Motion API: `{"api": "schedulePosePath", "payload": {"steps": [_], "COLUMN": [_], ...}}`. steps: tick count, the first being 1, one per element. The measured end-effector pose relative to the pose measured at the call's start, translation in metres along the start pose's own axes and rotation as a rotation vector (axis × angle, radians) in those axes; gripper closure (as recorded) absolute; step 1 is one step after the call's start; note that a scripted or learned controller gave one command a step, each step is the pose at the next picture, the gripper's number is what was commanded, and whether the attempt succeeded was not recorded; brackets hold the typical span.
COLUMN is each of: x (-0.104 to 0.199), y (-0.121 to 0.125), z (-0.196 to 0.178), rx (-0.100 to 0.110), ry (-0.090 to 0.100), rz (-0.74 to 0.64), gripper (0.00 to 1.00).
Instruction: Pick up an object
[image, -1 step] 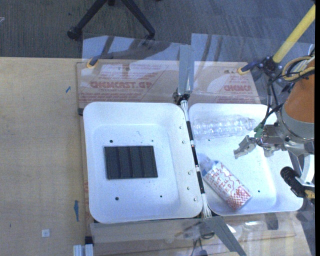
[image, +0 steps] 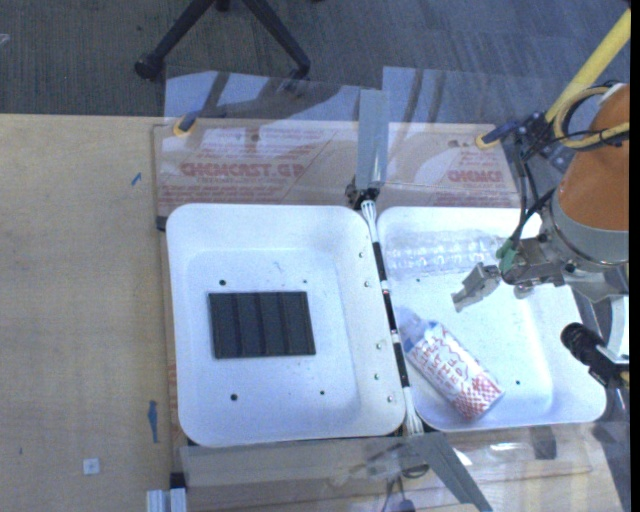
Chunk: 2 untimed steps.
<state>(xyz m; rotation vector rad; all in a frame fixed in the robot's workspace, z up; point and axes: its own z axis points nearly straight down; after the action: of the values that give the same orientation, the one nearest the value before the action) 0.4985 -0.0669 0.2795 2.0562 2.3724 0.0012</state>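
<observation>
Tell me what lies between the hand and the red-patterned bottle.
Bare white bin floor; nothing lies between the hand and the bottle in the camera view. A clear bottle lies beyond the hand, off that line.

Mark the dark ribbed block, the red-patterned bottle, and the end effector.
dark ribbed block (image: 261, 324), camera view, centre of its top face
red-patterned bottle (image: 455, 367), camera view, middle of its label
end effector (image: 478, 286), camera view, at its fingertips

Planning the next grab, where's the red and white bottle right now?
The bottle lies tilted in the right bin, near its front left corner, below the gripper.
</observation>
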Motion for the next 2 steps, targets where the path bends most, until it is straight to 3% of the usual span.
{"api": "schedulePosePath", "payload": {"steps": [1,2], "x": [-0.011,-0.035], "y": [-0.021,-0.023], "z": [0.096,0.173], "rx": [0.002,-0.003], "ry": [0.001,-0.001], "rz": [-0.101,-0.181], "gripper": [0.00,0.00]}}
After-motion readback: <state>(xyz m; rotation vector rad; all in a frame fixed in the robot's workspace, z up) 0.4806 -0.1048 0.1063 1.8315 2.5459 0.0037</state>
